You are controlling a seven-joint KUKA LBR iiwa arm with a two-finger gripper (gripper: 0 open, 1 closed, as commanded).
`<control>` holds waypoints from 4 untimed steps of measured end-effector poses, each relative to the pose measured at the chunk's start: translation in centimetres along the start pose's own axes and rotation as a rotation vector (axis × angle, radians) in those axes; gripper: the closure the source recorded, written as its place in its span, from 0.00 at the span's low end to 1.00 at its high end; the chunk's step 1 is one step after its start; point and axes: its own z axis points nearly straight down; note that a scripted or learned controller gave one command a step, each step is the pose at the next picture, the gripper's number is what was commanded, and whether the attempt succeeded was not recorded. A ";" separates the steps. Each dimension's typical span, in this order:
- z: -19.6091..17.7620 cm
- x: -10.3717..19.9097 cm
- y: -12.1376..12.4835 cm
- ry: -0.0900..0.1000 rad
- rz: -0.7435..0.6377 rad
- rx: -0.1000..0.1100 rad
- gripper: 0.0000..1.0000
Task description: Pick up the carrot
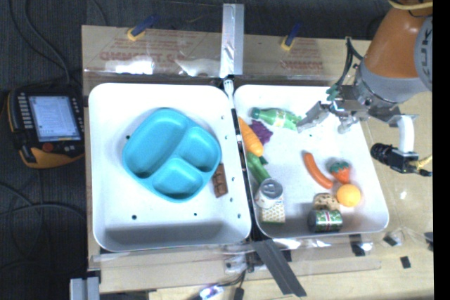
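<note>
Hovering over the far right part of the right bin (pixel 377 172), the gripper (pixel 329 117) is spreading its two fingers apart, one pointing left toward the green bottle (pixel 275 117), the other shorter one pointing down; nothing is sitting between them and they are touching no object as far as the slant shows. The carrot (pixel 251 136) is lying against the left wall of the right bin, well apart from the gripper, with what looks like a purple grape bunch (pixel 262 130) just beside it and a green vegetable (pixel 257 166) below it. Nearer the middle an orange sausage-like piece (pixel 316 170) is lying tilted, beside a strawberry (pixel 340 168) and an orange (pixel 349 194). A small jar (pixel 270 200) and a can (pixel 325 220) are sitting along the near edge. The left bin (pixel 105 221) is holding a blue divided plate (pixel 172 152) and a small brown item (pixel 220 181). A teach pendant (pixel 46 124) is resting on the dark carpet (pixel 42 3) left of the bench.
</note>
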 end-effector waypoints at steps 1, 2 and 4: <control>1.3 6.1 -1.3 -0.001 -0.081 0.000 0.00; 3.8 5.2 -4.1 0.000 -0.140 0.001 0.00; 3.7 7.4 3.6 -0.001 0.052 0.001 0.00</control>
